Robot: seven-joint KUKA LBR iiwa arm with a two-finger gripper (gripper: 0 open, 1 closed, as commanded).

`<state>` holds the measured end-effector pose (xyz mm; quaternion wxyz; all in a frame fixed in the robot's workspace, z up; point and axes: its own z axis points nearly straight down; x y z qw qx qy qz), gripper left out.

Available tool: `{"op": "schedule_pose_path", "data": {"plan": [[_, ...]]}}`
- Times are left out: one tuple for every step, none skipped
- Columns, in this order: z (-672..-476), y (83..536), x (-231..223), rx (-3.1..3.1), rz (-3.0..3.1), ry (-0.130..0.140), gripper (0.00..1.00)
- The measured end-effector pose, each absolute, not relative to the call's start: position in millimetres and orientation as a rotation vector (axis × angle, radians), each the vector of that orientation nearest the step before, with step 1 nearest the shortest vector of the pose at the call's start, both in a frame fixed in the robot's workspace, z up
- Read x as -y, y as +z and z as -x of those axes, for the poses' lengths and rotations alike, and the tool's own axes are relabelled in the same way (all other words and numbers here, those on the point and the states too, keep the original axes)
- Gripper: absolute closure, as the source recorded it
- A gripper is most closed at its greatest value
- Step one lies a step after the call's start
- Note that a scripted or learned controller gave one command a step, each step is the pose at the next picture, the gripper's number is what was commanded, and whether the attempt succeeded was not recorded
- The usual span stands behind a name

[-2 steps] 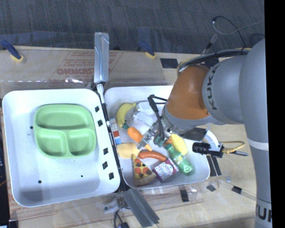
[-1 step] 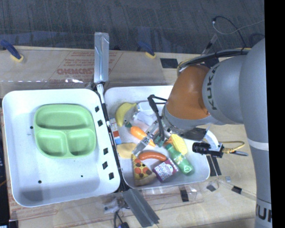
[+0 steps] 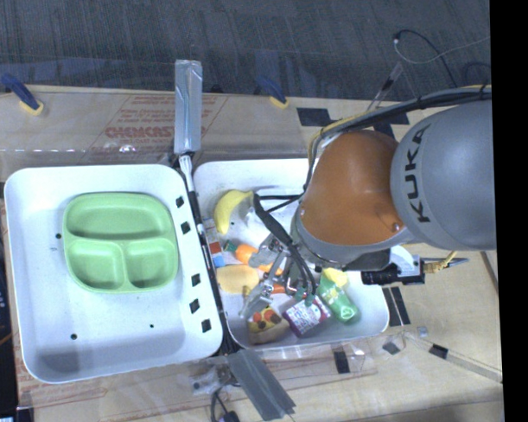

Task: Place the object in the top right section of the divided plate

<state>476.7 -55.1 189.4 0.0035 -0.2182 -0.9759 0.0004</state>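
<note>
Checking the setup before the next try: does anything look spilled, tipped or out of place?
Nothing stands out. The green divided plate sits flat in the left bin, and the toy food lies jumbled in the right bin under the gripper.

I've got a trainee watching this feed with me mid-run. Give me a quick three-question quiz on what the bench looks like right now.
1. True or false: the green divided plate lies in the left bin.
2. Which item lies nearest the far edge of the right bin? A) the banana B) the green bottle C) the maroon packet
3. Fill in: the gripper hangs over the ____ bin.

Key: 1 true; 2 A; 3 right.
</note>
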Motion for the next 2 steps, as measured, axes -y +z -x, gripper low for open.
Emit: {"op": "schedule_pose_path", "data": {"plan": [[-478.3, 254.4, 69.1, 3.132, 0.244, 0.001, 0.00], [-482.4, 187.4, 45.1, 3.096, 0.477, 0.001, 0.00]]}}
